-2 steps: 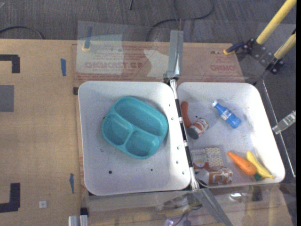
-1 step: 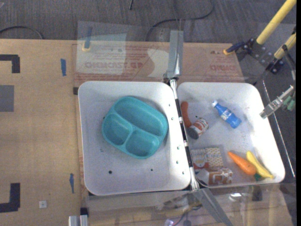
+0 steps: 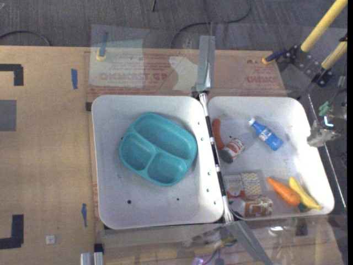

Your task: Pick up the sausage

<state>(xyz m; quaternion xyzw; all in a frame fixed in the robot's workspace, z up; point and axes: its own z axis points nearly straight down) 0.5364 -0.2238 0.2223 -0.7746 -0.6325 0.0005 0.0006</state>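
The sausage (image 3: 218, 134) lies in the right bin (image 3: 300, 110), close against its left wall and towards the far left corner, its length running roughly along that wall. It looks like a toy piece: small, light, probably stiff plastic or rubber with a smooth rounded skin that could roll or slide out of a pinch. The best hold is likely across its narrow width at mid-length, though the wall just beside it leaves little room for a finger on that side; a grip turned to close along the wall's line may suit better.

Just beside its near end, perhaps touching, sits a small red-and-white can (image 3: 233, 149), which could be knocked. Further along the bin lie a blue bottle (image 3: 266, 134) towards the far side, two flat snack packets (image 3: 242, 184) and a small carton (image 3: 255, 207) near the near left corner, and a carrot (image 3: 283, 191) and a banana (image 3: 303, 194) at the near right.

The left bin (image 3: 110, 203) holds a teal divided plate (image 3: 158, 148).

The gripper (image 3: 324, 127) hangs over the right bin's right edge, well apart from the sausage; whether it is spread or pressed together I cannot tell.
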